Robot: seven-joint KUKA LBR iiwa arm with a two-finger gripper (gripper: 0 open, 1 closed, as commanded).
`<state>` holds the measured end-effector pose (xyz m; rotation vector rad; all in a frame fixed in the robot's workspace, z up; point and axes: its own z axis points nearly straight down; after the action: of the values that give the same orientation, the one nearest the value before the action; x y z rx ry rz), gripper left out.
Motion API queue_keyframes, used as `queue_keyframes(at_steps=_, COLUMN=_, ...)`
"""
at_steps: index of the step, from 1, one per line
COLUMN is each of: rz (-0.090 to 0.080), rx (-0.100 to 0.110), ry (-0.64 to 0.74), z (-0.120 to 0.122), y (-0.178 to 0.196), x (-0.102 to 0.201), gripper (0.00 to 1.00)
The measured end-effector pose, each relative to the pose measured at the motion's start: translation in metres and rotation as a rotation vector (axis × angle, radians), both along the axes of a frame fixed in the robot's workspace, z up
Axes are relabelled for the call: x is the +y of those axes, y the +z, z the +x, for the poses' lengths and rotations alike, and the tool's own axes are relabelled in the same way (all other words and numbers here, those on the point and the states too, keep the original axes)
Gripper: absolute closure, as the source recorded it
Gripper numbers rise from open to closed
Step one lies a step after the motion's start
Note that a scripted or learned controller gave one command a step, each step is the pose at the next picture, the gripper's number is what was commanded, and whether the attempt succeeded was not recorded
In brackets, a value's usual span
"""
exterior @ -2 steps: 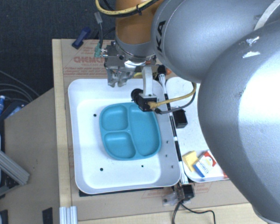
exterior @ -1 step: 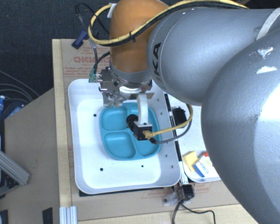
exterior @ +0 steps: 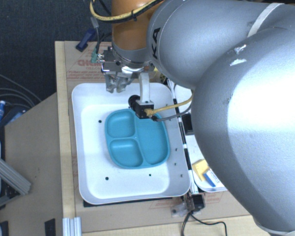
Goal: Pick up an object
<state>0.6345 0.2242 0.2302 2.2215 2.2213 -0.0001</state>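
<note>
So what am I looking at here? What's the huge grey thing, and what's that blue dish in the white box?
The huge grey shape is a robot arm with an orange band, seen from a camera fixed above the bench. At its end, near the far wall of the left shallow white bin, hangs its two-finger gripper; whether it is open or shut is hard to tell. In that bin lies a blue plastic plate with three compartments. Nothing can be seen held. A yellow and blue item peeks out in the neighbouring bin.

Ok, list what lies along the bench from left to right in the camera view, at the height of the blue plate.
Left bin's white rim → blue divided plate → yellow and blue item in the right bin → grey arm.
</note>
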Motion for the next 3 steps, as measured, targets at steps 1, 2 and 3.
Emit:
queue_keyframes(at_steps=1, rz=0.001, rx=-0.002, ry=0.002, z=-0.017, y=0.032, x=0.001, gripper=1.00)
queue_keyframes(at_steps=2, rz=0.000, rx=-0.002, ry=-0.001, z=0.018, y=0.028, x=-0.040, gripper=1.00)
queue_keyframes(at_steps=3, rz=0.001, rx=0.003, ry=0.002, z=-0.068, y=0.024, x=0.001, gripper=1.00)
